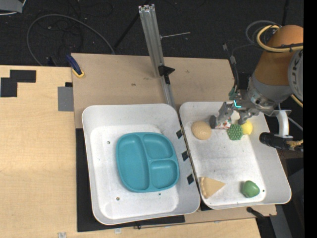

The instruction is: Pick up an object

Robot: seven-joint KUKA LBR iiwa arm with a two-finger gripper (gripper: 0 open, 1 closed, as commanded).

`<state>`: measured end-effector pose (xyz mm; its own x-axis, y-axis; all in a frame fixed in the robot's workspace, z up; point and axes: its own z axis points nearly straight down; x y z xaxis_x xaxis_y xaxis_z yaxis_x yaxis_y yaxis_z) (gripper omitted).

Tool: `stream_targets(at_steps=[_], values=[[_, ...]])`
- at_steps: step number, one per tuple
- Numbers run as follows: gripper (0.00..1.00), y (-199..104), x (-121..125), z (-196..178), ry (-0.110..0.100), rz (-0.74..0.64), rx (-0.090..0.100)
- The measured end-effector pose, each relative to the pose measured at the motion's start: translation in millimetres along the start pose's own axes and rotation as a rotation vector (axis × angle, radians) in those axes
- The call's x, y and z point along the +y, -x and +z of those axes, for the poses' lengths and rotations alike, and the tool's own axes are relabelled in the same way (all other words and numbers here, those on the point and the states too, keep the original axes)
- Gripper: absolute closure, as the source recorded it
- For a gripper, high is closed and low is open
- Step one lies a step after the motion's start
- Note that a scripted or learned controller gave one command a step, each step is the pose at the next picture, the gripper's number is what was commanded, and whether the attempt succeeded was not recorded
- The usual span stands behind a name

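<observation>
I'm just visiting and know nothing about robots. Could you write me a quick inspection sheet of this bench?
Surface: two white bins; left bin, right bin.
Job's things: right bin holds a tan ball, green bumpy piece, yellow piece, tan wedge, green ball.
Clutter: teal tray in left bin.
Gripper: above the right bin's far end, beside the bumpy piece.
Cables: loops on the dark floor.
Surroundings: metal post, wooden boards.
</observation>
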<state>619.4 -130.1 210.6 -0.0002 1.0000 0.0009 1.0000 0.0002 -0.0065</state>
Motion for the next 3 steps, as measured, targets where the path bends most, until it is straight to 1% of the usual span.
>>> stream_targets(at_steps=[1, 2, 3], values=[[0.00, 0.1, 1.5, -2.7, 0.006, -0.001, -0.001], [0.00, -1.6, 1.9, 59.3, 0.002, 0.000, -0.001], [0.00, 5.0, -2.6, 106.2, 0.000, 0.000, -0.001]])
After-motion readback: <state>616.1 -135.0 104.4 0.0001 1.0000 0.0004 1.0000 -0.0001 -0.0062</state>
